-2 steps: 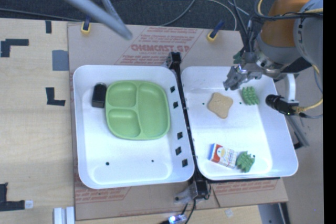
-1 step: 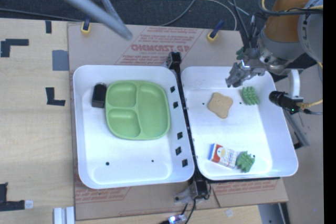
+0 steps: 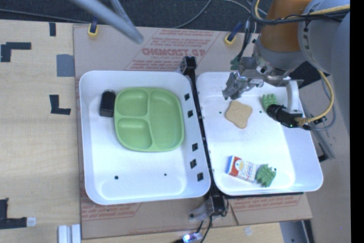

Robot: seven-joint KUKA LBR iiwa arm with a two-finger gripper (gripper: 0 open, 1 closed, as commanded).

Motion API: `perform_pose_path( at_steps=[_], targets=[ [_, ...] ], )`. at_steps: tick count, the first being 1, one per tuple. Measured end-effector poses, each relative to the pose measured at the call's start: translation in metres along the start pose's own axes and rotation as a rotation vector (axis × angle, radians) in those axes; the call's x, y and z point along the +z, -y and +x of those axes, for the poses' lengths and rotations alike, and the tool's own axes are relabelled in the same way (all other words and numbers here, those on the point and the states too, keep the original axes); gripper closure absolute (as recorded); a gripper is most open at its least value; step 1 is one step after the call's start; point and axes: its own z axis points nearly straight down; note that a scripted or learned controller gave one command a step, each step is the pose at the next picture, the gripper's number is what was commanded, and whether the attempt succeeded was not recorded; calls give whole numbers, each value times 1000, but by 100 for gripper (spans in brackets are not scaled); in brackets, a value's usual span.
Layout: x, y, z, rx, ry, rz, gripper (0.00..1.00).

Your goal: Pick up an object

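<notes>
The arm reaches in from the right and hangs over the far part of the right bin. Its tool sits low above the bin's far-left area; whether its tips are spread or pressed together cannot be told, and nothing can be seen between them.

The surface carries both bins side by side. The left bin holds a green tray with three sections, and a small black block touches the tray's left edge.

In the right bin, the nearest thing to the tool is a tan cookie, lying flat just in front of the tool, a little to its right. It is pale brown, roughly rounded with an uneven outline. A green piece lies near the arm's cabling, to the right of the cookie. Well apart, near the front wall, a small white carton with red and blue print lies on its side, and a green broccoli-like toy touches its right end.
</notes>
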Motion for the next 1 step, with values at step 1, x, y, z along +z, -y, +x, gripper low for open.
perform_pose_path(
  at_steps=[1],
  targets=[
    [9, 5, 51, -1, 0, 0, 100]
  ],
)
